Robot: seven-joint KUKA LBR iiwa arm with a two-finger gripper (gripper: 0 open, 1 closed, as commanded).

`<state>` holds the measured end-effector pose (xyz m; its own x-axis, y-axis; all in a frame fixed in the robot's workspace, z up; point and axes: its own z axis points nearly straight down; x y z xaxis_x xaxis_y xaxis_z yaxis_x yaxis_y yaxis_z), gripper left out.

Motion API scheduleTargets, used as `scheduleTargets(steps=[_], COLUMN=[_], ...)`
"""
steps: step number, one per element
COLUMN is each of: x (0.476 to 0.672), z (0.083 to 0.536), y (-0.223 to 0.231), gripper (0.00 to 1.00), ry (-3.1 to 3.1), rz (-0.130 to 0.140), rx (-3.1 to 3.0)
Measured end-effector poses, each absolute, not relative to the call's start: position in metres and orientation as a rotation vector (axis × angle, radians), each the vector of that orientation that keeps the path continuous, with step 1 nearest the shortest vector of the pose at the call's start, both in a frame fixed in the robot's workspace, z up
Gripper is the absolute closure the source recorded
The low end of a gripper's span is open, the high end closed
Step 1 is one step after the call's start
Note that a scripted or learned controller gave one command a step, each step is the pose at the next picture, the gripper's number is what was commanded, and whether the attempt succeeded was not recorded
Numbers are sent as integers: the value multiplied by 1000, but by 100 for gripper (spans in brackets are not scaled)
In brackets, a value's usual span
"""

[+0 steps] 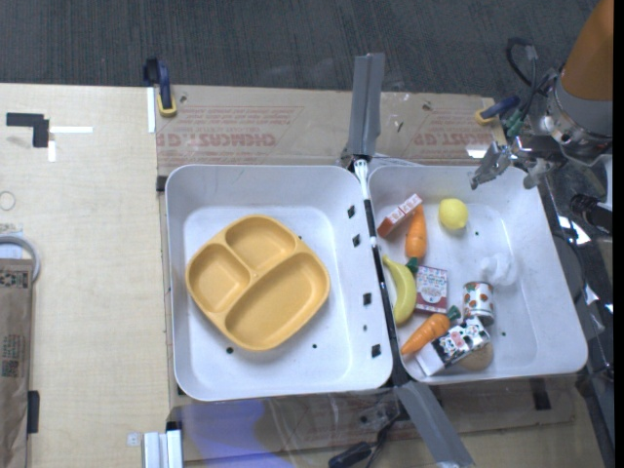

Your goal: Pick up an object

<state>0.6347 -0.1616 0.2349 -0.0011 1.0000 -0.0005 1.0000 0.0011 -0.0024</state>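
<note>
The pale wooden worktop (88, 261) carries two shallow white bins side by side, the left bin (185, 291) and the right bin (546, 291), over a cardboard sheet (253, 125).

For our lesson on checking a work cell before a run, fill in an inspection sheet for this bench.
Surface: bench bears left bin and right bin side by side.
Job's things: in right bin, lemon, two carrots, banana, small cartons.
Clutter: yellow divided plate in left bin.
Grippers: tool above right bin's far rim, holding nothing visible.
Cables: black cable by the wrist.
Surroundings: dark floor.
</note>
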Motion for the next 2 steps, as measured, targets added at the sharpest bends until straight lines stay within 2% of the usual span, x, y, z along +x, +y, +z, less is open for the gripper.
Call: scheduleTargets(steps=[1,2], x=[659,659], z=[179,179], y=[-97,-97], gripper=[0,0], ry=[-2453,-2454], rz=[3,3], rx=[-1959,-1960])
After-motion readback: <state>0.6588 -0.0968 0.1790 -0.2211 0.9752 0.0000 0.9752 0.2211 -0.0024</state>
